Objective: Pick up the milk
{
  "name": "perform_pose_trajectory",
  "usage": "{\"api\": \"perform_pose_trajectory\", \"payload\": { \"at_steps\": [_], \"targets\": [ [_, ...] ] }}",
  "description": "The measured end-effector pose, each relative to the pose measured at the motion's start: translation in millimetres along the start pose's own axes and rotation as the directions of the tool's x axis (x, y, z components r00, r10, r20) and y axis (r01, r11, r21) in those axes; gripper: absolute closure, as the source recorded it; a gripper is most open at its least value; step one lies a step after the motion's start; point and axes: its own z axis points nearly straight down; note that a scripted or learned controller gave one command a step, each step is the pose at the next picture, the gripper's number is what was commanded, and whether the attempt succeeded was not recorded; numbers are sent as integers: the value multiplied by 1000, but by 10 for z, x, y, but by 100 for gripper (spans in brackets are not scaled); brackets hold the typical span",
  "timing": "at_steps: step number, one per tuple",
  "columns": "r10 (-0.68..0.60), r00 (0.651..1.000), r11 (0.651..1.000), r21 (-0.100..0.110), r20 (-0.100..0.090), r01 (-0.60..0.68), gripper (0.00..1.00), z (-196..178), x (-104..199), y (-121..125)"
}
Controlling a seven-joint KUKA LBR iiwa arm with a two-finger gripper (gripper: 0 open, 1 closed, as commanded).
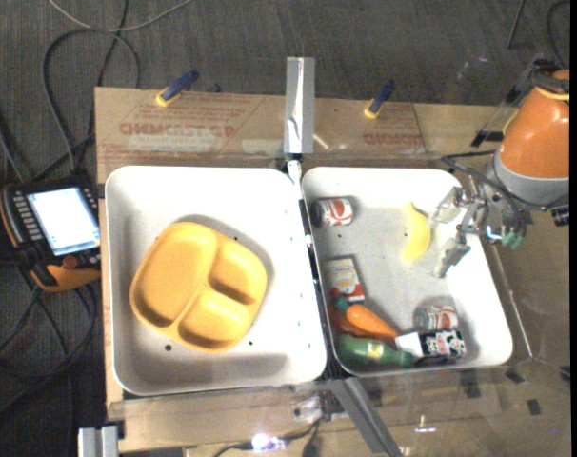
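Across the tabletop (117, 122) sit two shallow white bins side by side, the left bin (127, 350) carrying a large yellow plastic tray with three compartments (199, 285), likely there as a drop-off spot. Next in size, the right bin (493, 298) holds the clutter to be picked from: a yellow banana-like piece (417, 236) near its upper middle, an orange carrot (369, 321) and a green bottle (369, 352) lying along the lower left wall, a red-and-white can (335, 212) near the top left, a small flat packet (345, 278) below it, and a second can (437, 314) toward the lower right. Touching that can's lower side is the small black-and-white milk carton (443, 345), lying in the bin's lower right corner. Above the bin's upper right area hangs the gripper (459, 227), its fingers spread apart and holding nothing, well apart from the milk carton; I judge it must travel down along the bin's right side before any grasp.
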Motion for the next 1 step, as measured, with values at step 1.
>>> {"api": "perform_pose_trajectory", "payload": {
  "at_steps": [1],
  "targets": [
    [-158,987,987,0,2,158,0,197,-389,86]
  ]
}}
